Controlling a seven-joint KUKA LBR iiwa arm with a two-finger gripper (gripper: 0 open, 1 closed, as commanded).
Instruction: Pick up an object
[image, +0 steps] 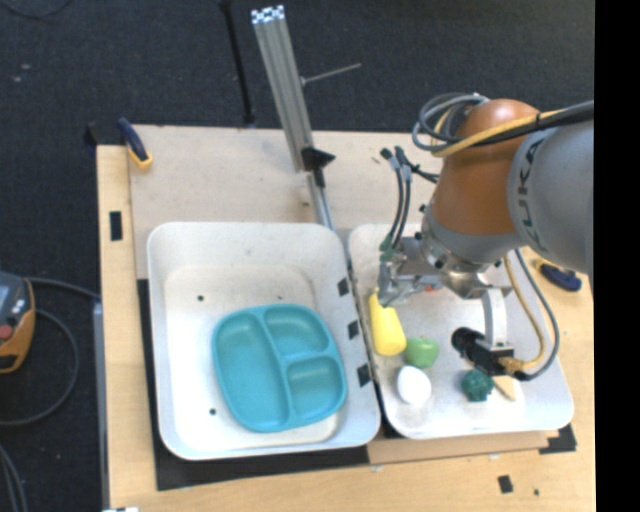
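Grey arm with orange band (490, 180) sits over the right white bin (545, 405). Gripper (392, 285) is low, just above the yellow oblong block (386, 330); finger state hard to read, probably not gripping. Small green piece (423, 351) and white round object (413, 385) lie beside it. Teal divided tray (278, 365) sits in the left bin (175, 300).

We see a pale wooden counter (220, 175) carrying two shallow white bins side by side: the left bin (190, 250) toward nine o'clock, the right bin (545, 400) toward three, their rims touching. A blue-and-yellow clamp (134, 143) lies near the counter's eleven o'clock corner. A metal post (288, 90) rises at twelve.
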